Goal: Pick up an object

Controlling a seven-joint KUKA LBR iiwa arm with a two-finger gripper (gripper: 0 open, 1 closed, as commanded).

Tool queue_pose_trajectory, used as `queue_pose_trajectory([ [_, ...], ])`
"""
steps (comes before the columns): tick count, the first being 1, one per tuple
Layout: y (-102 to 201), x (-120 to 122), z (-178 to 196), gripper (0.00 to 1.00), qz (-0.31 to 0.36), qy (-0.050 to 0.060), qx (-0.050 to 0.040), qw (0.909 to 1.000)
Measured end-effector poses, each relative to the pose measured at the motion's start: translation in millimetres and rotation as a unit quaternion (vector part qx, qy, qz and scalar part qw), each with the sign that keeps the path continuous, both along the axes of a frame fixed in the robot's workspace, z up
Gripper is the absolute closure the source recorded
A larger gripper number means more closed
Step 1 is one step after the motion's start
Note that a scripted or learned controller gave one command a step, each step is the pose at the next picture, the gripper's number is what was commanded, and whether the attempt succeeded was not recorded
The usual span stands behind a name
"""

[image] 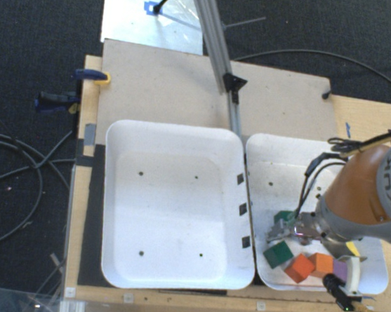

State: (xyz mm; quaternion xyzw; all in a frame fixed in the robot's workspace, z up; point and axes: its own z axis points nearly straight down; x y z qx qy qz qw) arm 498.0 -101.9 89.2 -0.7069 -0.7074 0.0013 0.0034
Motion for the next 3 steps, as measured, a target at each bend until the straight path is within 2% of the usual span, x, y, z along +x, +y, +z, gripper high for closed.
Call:
queue_pose_trajectory([
  [1,-1,3,1,0.0,0.0,-0.004,-0.0013,1.0],
  [2,-36,71,2,0.0,0.002,-0.007,-0.0032,1.0],
  [3,-34,69,12,1.0,0.004,-0.006,-0.0022,1.0],
])
